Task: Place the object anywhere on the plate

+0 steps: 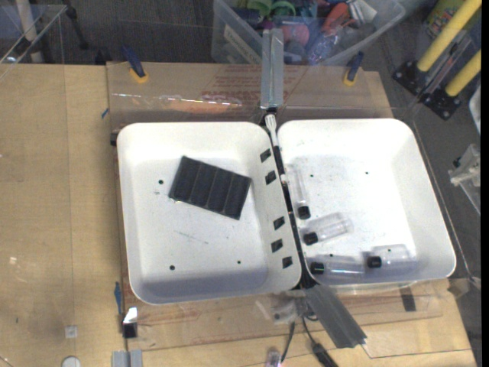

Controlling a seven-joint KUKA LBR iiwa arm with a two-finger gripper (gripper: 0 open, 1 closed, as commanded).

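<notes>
lying flat in the left bin, toward its upper middle and turned at a slight slant, is a dark rectangular plate with ribs running across it. the plate's top is bare and it sits apart from the bin's walls.

the right bin holds the clear plastic vials with black caps, all gathered in its left and lower part. one vial lies along the left wall, just beside the divider. a second, stubbier vial lies tilted near the middle, its black cap pointing toward the divider. a third vial rests near the bottom wall, and a fourth lies just left of it, close against the bottom edge. whether these last two touch is hard to tell, since the clear plastic blends into the white floor.

a row of small black clips runs down the seam where the two bins meet. both bins sit on a wooden bench, and behind them stands a clear tote full of coloured toys.
</notes>
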